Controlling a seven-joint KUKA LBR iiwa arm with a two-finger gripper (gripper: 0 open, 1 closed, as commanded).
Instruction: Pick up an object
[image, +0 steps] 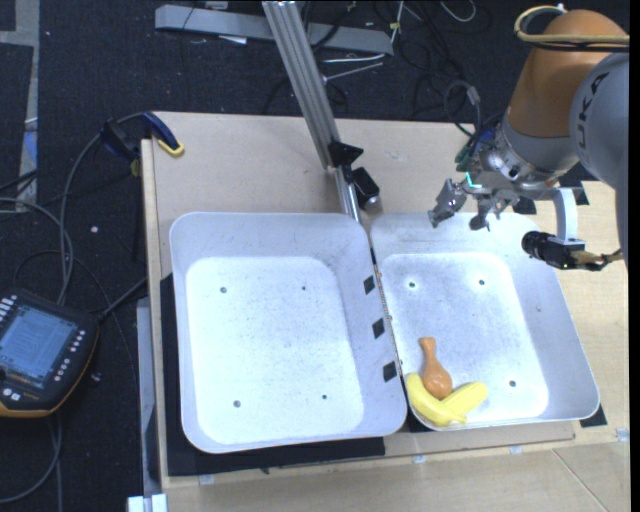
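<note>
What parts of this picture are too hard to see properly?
- Camera view: the arm is cut off by the right edge.
- The banana is partly hidden under the orange toy lying across it.
- The claw is too small to tell whether its fingers are apart.
- The handheld screen at the left is too blurred to read.

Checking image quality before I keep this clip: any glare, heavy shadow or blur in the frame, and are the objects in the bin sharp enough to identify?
Camera view: even, soft lighting, no hard shadows; the white bins look bright but not blown out. The banana and orange toy are slightly soft yet recognisable. The gripper is small and a bit blurred.
</note>
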